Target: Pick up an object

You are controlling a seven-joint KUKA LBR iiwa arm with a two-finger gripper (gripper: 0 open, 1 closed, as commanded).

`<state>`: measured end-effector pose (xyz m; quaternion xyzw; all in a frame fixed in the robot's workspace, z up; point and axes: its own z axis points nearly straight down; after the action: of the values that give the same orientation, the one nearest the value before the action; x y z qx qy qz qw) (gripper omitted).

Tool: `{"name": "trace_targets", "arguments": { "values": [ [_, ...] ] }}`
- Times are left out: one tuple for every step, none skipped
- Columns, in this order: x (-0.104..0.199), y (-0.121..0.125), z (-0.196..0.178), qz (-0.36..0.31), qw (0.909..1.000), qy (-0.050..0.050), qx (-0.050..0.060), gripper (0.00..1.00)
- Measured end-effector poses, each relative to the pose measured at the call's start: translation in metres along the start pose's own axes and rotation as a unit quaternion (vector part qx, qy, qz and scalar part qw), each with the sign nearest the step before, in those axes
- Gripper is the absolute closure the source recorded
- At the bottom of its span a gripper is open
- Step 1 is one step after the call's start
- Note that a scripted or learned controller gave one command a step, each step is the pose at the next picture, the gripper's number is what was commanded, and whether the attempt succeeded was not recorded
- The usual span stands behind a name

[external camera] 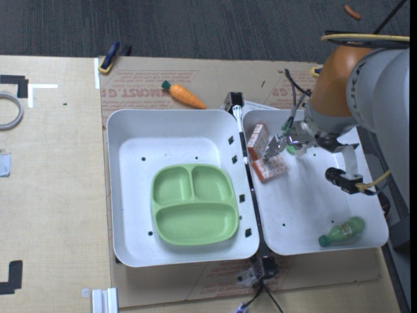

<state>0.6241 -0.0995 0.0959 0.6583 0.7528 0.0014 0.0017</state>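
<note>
The arm is a thick, smooth grey cylinder; a rounded orange band (glossy, with a pale highlight) sits above the wrist; thin black cables loop beside it; the gripper is small, metallic grey, with dark fittings.

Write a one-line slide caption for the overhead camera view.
KUKA arm's hand reaches a red-and-white box in the right bin; green bottle nearby, green divided plate in the left bin.
</note>
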Motion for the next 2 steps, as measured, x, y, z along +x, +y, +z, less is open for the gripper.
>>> {"name": "trace_targets", "arguments": {
  "values": [
    [-0.0002,0.0020,-0.0113,-0.002,1.0000,-0.002,-0.004,1.00],
    [-0.0001,0.0020,-0.0112,-0.002,1.0000,-0.002,-0.004,0.00]
  ]
}}
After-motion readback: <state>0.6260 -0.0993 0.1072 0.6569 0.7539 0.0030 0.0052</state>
